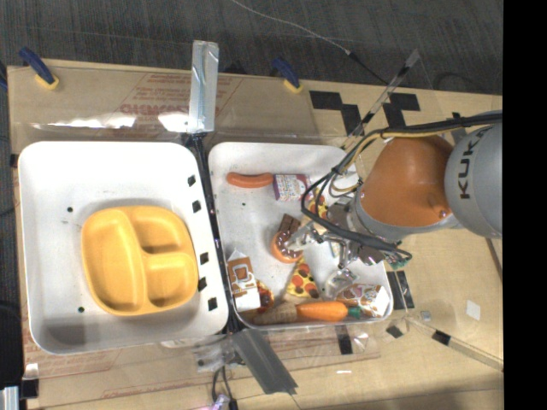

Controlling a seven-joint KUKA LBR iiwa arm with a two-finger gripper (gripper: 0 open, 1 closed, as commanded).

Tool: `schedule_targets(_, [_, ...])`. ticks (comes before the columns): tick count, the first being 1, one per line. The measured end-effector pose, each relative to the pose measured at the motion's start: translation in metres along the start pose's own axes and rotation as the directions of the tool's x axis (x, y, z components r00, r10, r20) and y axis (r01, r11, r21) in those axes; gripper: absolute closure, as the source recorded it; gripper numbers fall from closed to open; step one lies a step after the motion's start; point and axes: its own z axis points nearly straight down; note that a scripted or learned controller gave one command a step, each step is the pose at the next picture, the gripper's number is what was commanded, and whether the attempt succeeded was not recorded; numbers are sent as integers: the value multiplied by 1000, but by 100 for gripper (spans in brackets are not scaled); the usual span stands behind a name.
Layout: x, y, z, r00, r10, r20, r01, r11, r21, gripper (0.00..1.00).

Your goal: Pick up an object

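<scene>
My tool (342, 267) is hovering low in the right bin (224, 229), just above the carrot (323, 312); whether it is spread, I cannot tell.

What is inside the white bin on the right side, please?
The right bin holds a sausage, a purple packet, a pizza slice, a carrot and small cartons. The arm covers its right part.

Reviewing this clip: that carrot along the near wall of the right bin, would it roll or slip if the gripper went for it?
The carrot looks rounded and tapered, so it would probably roll if nudged sideways. Its glossy look suggests smooth plastic, likely light and somewhat slippery. It lies close against the bin wall, which may crowd a grasp.
</scene>
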Motion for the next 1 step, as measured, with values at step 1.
schedule_targets(1, [-34, 60, 3, 1000, -7, -7, 7, 1000, 2, 0])
